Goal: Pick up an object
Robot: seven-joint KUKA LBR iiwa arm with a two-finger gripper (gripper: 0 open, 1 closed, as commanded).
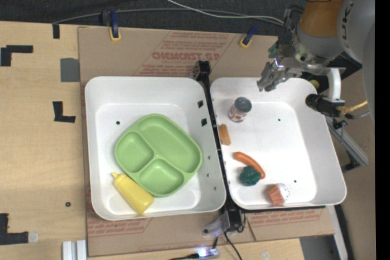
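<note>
Grey arm reaching in from right, orange band above wrist, gripper (268, 83) angled downward

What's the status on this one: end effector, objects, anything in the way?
End effector above right bin's back edge, nothing between its fingers. Nearest object: small jar, standing upright. Carrot and green toy touching, nearer the front. No obstruction.

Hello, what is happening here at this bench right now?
A grey and orange robot arm reaches in from the right, and its tool hangs above the far edge of the right bin, holding nothing. A small jar, a carrot and other small items lie there. The left bin holds a green plate and a yellow bottle.
</note>
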